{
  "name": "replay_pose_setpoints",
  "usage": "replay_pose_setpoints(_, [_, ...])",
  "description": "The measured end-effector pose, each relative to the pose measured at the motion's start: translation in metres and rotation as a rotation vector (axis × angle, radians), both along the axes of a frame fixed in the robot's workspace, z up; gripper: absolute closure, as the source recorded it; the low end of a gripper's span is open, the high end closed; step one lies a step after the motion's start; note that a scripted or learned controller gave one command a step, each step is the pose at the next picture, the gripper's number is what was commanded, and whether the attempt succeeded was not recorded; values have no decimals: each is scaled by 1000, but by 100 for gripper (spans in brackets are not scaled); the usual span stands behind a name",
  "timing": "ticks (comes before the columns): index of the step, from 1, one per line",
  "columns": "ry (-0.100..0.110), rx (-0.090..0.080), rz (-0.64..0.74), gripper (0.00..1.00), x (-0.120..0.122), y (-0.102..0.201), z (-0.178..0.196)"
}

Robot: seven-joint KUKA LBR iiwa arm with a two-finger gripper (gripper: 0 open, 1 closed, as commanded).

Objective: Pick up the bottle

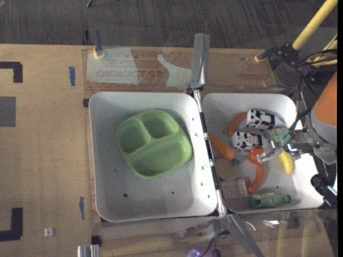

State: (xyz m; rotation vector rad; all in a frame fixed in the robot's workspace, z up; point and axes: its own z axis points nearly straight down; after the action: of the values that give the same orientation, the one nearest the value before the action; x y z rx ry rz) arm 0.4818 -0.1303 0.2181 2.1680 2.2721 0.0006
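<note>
We see the bottle [270, 199] lying at the right bin's [225, 103] front edge; our gripper [278, 145] hovers above among toys, its opening we cannot tell.

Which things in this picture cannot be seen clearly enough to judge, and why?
- Gripper, camera view: its fingers blur into the clutter of toys beneath, so their state is unreadable.
- Green bottle, camera view: too small to read its label.
- Arm, camera view: cut off by the right edge.
- Yellow banana-like toy, camera view: its upper end is hidden under the gripper.
</note>
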Motion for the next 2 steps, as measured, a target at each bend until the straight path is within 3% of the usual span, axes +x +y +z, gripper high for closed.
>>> replay_pose_setpoints(1, [3, 1, -81, 0, -3, 20, -98])
replay_pose_setpoints(2, [-1, 1, -327, 0, -2, 36, -132])
